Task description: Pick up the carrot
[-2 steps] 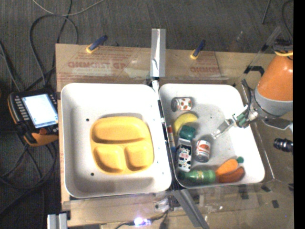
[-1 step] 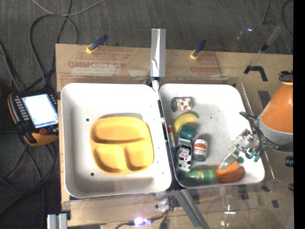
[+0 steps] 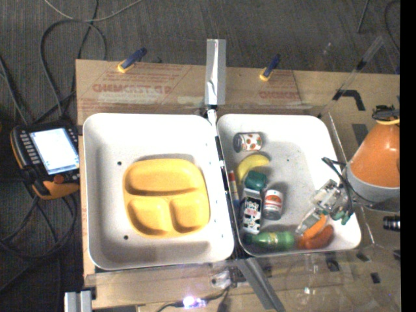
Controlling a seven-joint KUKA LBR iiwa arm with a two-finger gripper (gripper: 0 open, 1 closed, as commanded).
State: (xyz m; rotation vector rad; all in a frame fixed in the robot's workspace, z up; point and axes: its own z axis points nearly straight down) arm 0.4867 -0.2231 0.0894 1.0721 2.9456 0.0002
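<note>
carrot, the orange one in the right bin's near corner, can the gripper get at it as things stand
Probably yes: the gripper is right over the orange carrot, with nothing lying on it; the green vegetable lies alongside.

Two white bins (image 3: 97, 194) sit side by side on the worktop. The left one holds one yellow tray (image 3: 168, 195) with three compartments. The right one holds two small cans (image 3: 249, 142), one banana (image 3: 251, 164), one green-topped item (image 3: 255, 181), one small carton (image 3: 251, 214), one green vegetable (image 3: 272, 240) and one orange carrot (image 3: 315, 234). Two clamps (image 3: 132, 59) grip the cardboard's far edge. One handheld screen (image 3: 49, 151) lies at left.
</note>
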